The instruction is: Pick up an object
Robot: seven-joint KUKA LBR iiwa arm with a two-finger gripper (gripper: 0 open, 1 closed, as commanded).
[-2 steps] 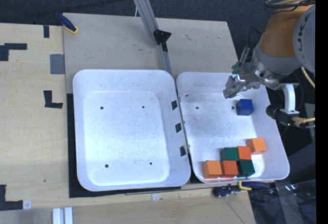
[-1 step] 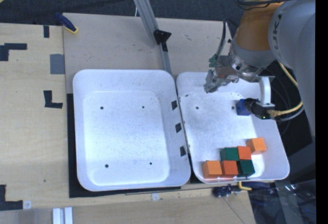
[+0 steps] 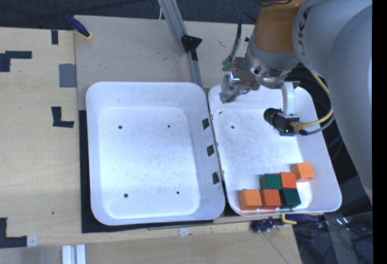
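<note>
Metal gripper (image 3: pixel 231 92), finger spread unclear, nothing visibly gripped, far above smooth orange and green cubes (image 3: pixel 275 190) in glossy right bin (image 3: pixel 242 136).

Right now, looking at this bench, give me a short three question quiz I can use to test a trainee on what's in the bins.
1. True or false: the coloured blocks lie in the left bin.
2. Multiple choice: over which part of the right bin is the gripper? A, near right corner. B, far left corner. C, middle.
3. Fill the gap: the blocks are orange and ____.

Key:
1. False. They are clustered at the near end of the right bin.
2. B. It sits at the far left corner, well apart from the blocks.
3. Green.
</note>
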